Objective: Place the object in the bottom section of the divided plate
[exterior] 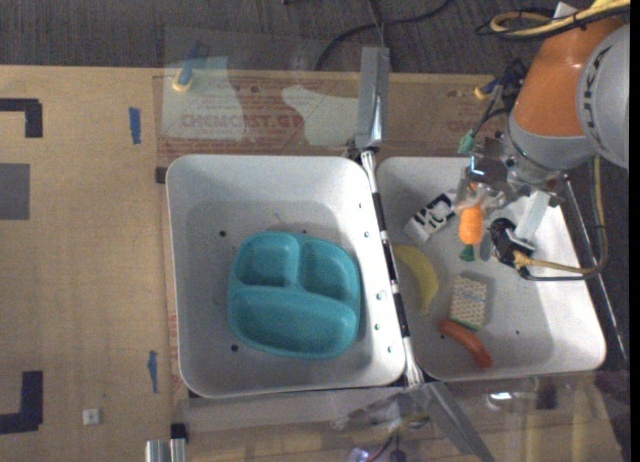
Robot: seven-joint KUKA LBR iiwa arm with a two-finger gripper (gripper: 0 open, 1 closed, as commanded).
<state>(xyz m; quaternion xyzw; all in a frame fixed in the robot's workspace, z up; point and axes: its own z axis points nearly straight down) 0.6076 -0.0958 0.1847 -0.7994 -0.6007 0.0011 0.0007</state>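
Observation:
A teal divided plate (295, 293) lies in the left bin (200, 200), with two small sections toward the back and one long section along its near side. My gripper (472, 202) hangs over the back of the right bin (570, 340). It is shut on the top end of a small orange carrot (469, 224), which points down with its green tip toward the bin floor. The grey and orange arm covers the bin's back right corner.
In the right bin lie a yellow banana (420, 275) by the dividing wall, a checkered cracker (469, 301), a red sausage (467, 342) near the front, and a white block with black marks (432, 215) left of the gripper. A cable (550, 267) trails to the right.

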